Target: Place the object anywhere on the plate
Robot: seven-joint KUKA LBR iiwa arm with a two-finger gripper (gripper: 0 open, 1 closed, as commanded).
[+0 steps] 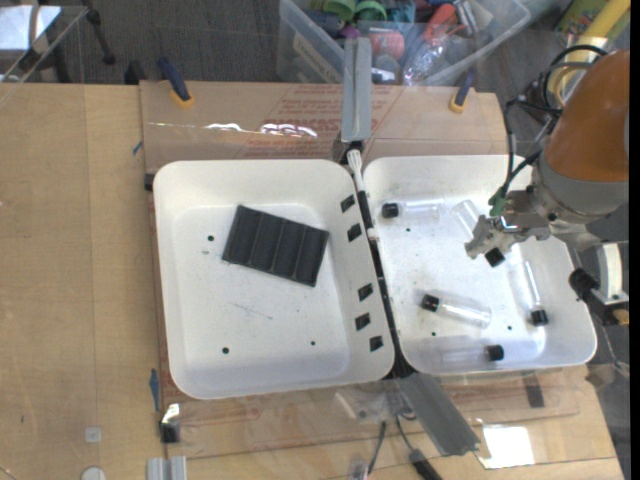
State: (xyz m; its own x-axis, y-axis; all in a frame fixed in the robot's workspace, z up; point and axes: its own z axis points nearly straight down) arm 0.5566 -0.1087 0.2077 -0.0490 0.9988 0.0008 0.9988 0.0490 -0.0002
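Note:
A black ridged plate [275,244] lies flat in the left bin [190,358], toward its back. Several clear vials with black caps lie in the right bin [570,353]: one near the back left [412,209], one in the middle [455,311], one along the front [468,352], one at the right [528,286]. My gripper [488,244] hangs over the right bin's right half, far from the plate. A small black cap [494,257] sits right at its tip; whether it is held or lies beneath is unclear.
A black-tabbed divider [362,268] separates the two bins. A clear tub of colourful toys [400,13] stands behind the bench. The arm's orange band [595,118] and cables [520,158] overhang the right bin's back corner.

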